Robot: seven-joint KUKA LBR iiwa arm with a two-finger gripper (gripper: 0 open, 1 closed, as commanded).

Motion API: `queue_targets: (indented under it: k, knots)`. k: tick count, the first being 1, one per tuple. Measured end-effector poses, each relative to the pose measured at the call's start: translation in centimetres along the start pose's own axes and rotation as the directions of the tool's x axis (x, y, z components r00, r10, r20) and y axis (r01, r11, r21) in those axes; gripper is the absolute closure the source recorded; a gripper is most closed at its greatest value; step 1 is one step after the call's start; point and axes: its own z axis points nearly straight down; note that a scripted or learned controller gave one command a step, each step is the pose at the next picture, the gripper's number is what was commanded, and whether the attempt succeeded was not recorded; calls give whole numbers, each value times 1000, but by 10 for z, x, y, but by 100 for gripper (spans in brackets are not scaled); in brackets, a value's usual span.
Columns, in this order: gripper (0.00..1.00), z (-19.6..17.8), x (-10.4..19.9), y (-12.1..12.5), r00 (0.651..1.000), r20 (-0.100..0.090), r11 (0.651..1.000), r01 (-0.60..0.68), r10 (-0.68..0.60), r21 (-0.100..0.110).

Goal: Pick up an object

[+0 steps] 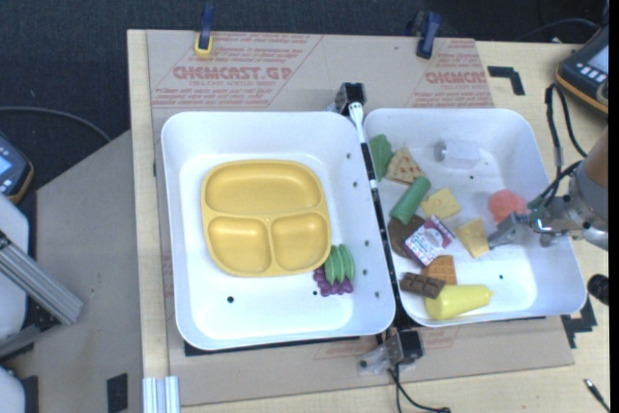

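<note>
Progress looks early, as a judgement from how things lie; no object is lifted, and every toy piece rests on a bin floor. The gripper [511,229] reaches in from the right, low over the right bin [517,126], its dark tip just beside a yellow cheese wedge [473,238] and just below a round salmon-pink piece [506,204]; whether it touches either cannot be told. The state of the jaws cannot be told at this size, and nothing shows between them, so no hold can be claimed.

Candidates for the pick all lie near: a green cylinder [411,198], a cracker-like triangle [403,166], a second yellow block [442,203], a small printed packet [427,242], brown chocolate pieces [422,284], and a yellow banana-like piece [457,301] near the front wall. The left bin [184,208] holds a yellow divided plate [263,216] with a bunch of purple grapes [337,269] just beside its right corner, well apart from the arm.

What is left, by this reading: settling on one piece, most likely the cheese wedge or the pink piece, closing on it, and raising it free of the bin.
</note>
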Motion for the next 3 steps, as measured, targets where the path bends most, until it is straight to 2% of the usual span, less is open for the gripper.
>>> queue_targets:
  k: [1,2,3]
  knots:
    - [0,42,2,1,1000,-3,1000,2,-2,-3]
    - [100,31,1,1,1000,2,1000,1,-1,-7]
    - [100,-14,6,4,1000,8,1000,1,-1,-12]
